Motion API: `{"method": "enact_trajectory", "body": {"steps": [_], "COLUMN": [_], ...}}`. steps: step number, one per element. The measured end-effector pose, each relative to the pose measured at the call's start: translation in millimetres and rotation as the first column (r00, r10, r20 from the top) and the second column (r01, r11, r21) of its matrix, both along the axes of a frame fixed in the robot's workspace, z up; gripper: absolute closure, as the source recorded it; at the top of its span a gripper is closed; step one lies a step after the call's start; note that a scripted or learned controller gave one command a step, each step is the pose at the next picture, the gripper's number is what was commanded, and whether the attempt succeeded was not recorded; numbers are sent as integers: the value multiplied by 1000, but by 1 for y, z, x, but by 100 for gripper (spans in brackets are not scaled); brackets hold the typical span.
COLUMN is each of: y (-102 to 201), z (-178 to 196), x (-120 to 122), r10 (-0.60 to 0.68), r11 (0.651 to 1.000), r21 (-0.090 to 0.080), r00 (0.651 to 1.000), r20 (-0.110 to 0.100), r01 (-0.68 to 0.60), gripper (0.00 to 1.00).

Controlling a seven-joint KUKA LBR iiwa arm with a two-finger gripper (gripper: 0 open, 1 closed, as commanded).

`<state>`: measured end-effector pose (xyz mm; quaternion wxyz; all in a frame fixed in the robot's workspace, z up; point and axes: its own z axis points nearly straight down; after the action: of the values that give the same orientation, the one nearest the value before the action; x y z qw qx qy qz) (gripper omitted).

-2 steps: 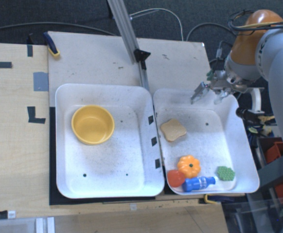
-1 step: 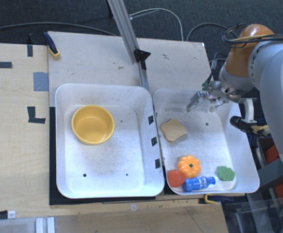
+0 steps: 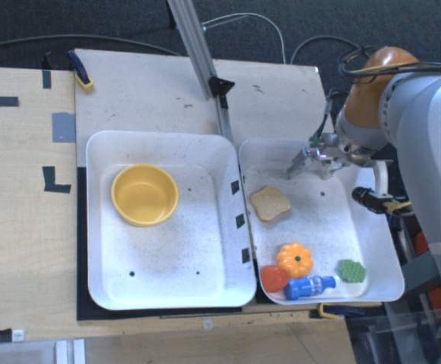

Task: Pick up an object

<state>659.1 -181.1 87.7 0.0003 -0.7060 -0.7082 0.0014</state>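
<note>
I am looking down on the bench and reading it from the left. The left bin (image 3: 205, 279) is carrying one thing, a yellow bowl (image 3: 145, 194), which is sitting upright near that bin's far left corner, well apart from everything else.

The right bin (image 3: 376, 279) is holding the rest. A slice of bread (image 3: 270, 203) is lying flat close to its left wall, about halfway along, with bare floor all round it. At the near edge a cluster is crowding together: a red piece (image 3: 273, 278) in the near left corner, an orange pumpkin (image 3: 294, 258) just behind it and touching it, a blue bottle (image 3: 310, 286) lying on its side against both, and a green piece (image 3: 350, 270) a little apart to the right.

The gripper (image 3: 317, 160) is hanging over the far part of the right bin, and nothing is sitting between its fingers; I cannot tell how wide they are standing, since they are reading as a blurred grey tangle.

I am judging the bread to be the nearest candidate, lying nearer the bin's left wall than the gripper. My worry is that it is flat and low, so the fingers could be scraping the floor or sliding over the top without catching. If the program is going for the near cluster instead, the touching pieces could be nudging one another, and the bottle could be rolling away.
</note>
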Motion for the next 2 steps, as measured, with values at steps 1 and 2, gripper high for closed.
{"method": "enact_trajectory", "body": {"steps": [1, 2], "y": [1, 7], "z": [11, 57], "x": [0, 7], "r10": [1, -1], "r11": [1000, 1000], "r21": [-1, 1], "r00": [1000, 1000], "r20": [1, 6], "r01": [-1, 1], "gripper": [100, 100]}}
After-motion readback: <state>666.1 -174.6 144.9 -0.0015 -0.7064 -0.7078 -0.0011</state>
